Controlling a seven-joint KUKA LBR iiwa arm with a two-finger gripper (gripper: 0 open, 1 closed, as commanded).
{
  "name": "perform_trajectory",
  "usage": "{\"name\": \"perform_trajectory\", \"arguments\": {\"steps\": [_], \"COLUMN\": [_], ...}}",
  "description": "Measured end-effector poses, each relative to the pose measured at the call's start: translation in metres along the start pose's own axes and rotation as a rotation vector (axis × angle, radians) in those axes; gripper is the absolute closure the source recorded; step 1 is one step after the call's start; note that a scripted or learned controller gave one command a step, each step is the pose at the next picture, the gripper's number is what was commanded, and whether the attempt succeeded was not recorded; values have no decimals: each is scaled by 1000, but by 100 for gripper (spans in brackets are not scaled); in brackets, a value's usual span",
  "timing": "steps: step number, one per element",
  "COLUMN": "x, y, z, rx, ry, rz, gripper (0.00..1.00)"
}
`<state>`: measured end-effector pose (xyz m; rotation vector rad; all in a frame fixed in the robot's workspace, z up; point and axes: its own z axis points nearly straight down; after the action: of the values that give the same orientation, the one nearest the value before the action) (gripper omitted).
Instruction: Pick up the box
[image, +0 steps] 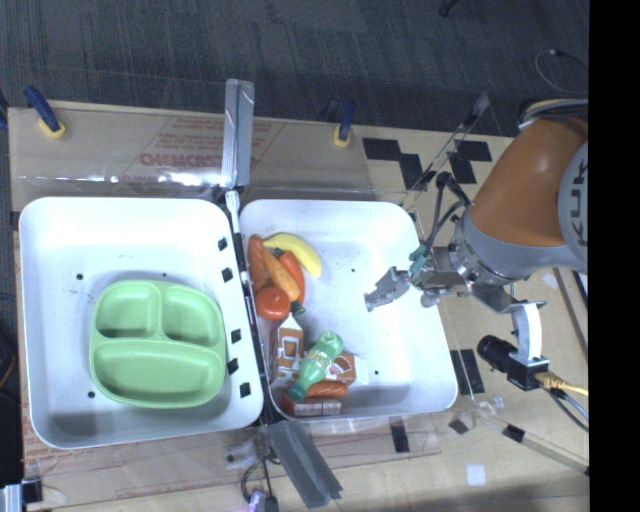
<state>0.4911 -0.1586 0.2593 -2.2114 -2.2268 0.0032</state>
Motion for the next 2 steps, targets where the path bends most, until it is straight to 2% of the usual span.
{"name": "perform_trajectory", "arguments": {"steps": [1, 2], "x": [38, 59], "y": [29, 34], "z": [85, 148], "rx": [1, -22], "ry": [-1, -2], "rz": [-150, -51], "gripper": [0, 0]}}
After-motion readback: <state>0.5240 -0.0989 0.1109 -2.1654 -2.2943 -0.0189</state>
